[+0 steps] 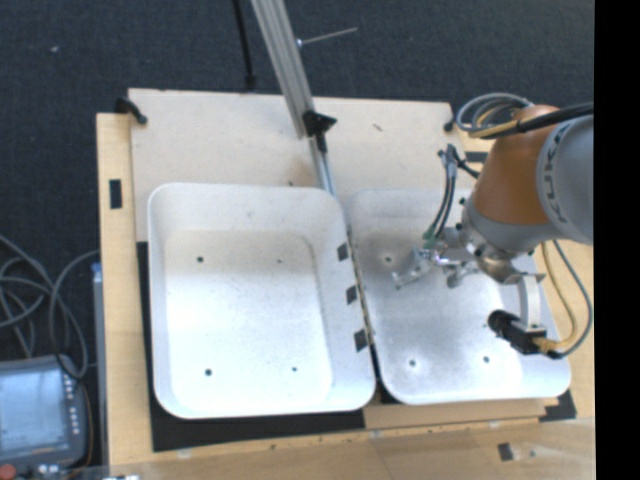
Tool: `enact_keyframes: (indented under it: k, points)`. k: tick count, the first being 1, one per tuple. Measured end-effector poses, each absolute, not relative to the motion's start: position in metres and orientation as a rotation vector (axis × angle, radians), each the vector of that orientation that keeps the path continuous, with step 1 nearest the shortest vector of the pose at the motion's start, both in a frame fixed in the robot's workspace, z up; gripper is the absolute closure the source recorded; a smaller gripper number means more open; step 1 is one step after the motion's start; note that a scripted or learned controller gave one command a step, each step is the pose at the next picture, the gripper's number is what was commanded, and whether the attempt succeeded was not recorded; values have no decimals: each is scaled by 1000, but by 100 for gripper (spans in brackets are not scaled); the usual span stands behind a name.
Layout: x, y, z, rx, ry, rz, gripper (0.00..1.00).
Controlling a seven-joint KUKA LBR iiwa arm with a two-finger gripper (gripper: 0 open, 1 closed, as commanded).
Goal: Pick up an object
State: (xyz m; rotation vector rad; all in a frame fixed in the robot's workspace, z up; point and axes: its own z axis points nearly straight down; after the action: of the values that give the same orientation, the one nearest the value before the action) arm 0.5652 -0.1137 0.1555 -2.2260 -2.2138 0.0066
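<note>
My gripper (427, 271) hangs low over the right bin (440, 368), in its upper middle part, under the grey arm with the orange band (510, 183). Its two grey fingers (402, 274) stand apart, so it is open, and only the white bin floor shows between them. I can make out no loose object on the visible floor of either bin. The arm hides the right bin's upper right part.
The left bin (250, 298) lies alongside, its raised rim touching the right bin's. A slanted metal pole (290, 58) stands behind the bins. A black connector with a yellow cable (515, 333) hangs from the arm over the right bin's right side.
</note>
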Motion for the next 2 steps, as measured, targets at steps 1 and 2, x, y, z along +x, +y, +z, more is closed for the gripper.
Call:
enact_keyframes:
  k: [1, 2]
  points:
    - [564, -115, 103, -2223, -2218, 7, 0]
    - [566, -114, 117, -2231, -2214, -6, 100]
